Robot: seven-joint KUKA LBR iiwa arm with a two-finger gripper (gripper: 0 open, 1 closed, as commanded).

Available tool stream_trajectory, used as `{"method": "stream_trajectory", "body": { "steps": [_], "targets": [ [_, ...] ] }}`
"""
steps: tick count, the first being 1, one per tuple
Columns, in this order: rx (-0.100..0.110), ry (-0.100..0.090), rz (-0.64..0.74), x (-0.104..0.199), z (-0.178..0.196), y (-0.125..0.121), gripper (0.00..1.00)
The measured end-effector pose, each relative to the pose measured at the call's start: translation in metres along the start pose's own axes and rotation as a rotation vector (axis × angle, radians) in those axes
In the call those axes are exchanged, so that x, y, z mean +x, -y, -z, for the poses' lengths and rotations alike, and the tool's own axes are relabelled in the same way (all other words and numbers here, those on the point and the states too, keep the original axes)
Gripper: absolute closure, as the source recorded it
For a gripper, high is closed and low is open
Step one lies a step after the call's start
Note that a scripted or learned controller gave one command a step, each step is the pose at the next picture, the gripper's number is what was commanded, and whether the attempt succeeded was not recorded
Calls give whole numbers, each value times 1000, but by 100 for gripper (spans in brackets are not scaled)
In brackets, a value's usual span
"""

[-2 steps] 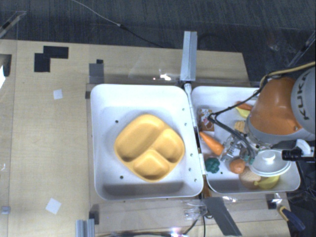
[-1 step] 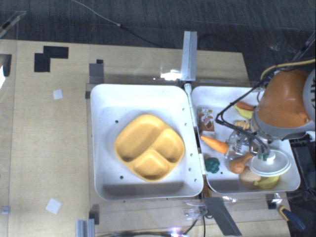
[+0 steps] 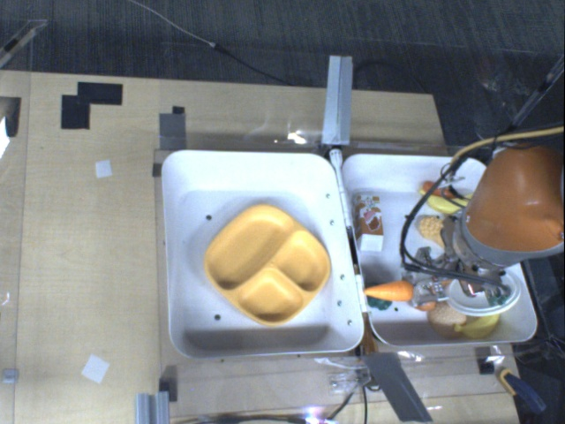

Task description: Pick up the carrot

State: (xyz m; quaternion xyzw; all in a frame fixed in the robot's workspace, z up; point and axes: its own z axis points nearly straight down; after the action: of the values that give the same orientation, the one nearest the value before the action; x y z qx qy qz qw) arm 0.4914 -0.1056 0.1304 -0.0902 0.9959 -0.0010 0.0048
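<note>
Two white bins sat side by side on the worktop (image 3: 79,263). The left bin (image 3: 190,193) held a yellow divided plate (image 3: 267,261), near its middle. The right bin (image 3: 388,173) held the clutter: a small packet (image 3: 368,215) near its left wall, some yellow pieces (image 3: 441,203) further right, and a pale round item (image 3: 448,316) with a yellow one (image 3: 481,327) along the near wall.

The carrot (image 3: 389,291) lay in the right bin, close to its left wall and toward the near side, pointing left, with something green (image 3: 380,304) just beneath it. The arm (image 3: 516,206), its orange band uppermost, stood over the right half of that bin. The hand (image 3: 430,291) was down at the carrot's right end, touching or nearly so. Whether its fingers were apart or together could not be told, since wires and the wrist hid them, nor whether the carrot lay between them.
</note>
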Motion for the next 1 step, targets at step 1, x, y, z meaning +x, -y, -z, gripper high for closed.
{"method": "stream_trajectory", "body": {
  "steps": [1],
  "targets": [
    [0, 0, 1, 0, 0, 0, 0]
  ]
}}
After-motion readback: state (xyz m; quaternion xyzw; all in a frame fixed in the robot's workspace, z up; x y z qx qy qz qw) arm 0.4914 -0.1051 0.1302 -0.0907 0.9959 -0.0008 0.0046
